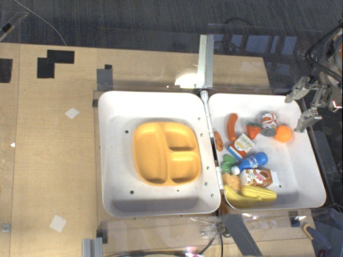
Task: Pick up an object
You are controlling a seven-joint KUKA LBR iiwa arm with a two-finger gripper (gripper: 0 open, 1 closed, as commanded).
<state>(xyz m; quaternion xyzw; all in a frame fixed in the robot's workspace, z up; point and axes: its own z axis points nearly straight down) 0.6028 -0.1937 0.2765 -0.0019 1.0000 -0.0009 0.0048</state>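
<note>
Over the right bin's (308, 165) far-right corner you've got the tool (304, 105) spread wide w/ nothing gripped, toys incl. orange ball (284, 134) & yellow corn (251, 195) lying below.

Two bins sit side by side on the bench (48, 159). The left bin (112, 143) holds a divided tray (166, 153) near its centre. The right bin (305, 165) holds a cluster of items toward its left wall: a sausage (231, 126) behind, a bottle (252, 161) in the middle, and a banana (249, 196) against the front edge. A ball (283, 134) lies nearer the right wall. The end effector (305, 107) is above the right bin's back right corner.
</note>
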